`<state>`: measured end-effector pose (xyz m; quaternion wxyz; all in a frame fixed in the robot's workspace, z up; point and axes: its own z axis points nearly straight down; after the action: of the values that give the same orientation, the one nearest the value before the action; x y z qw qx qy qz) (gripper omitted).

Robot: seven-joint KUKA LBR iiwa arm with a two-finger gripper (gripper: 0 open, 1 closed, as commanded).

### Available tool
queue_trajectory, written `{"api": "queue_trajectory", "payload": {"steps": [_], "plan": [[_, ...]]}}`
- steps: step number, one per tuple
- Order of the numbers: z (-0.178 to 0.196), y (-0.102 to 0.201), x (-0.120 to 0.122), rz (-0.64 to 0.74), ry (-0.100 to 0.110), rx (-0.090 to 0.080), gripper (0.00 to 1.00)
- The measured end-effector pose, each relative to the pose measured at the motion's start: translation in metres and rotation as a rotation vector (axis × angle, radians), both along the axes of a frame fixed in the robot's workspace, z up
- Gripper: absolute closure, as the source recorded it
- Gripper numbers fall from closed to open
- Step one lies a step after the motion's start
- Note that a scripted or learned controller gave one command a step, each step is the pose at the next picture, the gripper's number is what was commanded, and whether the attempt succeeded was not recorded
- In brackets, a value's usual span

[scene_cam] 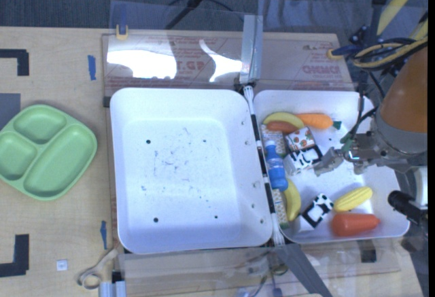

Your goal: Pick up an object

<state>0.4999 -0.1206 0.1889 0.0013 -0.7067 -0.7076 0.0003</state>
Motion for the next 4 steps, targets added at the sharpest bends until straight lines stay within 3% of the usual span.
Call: {"api": "queue_trajectory", "payload": {"steps": [1,2,3,4], "plan": [[0.010,0.000,0.001,-0.001,-0.002,0.000,1.00],[0.030,-0.028,0.045,-0.034,-0.004,-0.002,1.00],[0.117,-0.052,0.040,-0.020,-0.004,-0.003,1.00],[0.086,0.038,0.021,0.020,-0.001,-0.001,1.00]]}}
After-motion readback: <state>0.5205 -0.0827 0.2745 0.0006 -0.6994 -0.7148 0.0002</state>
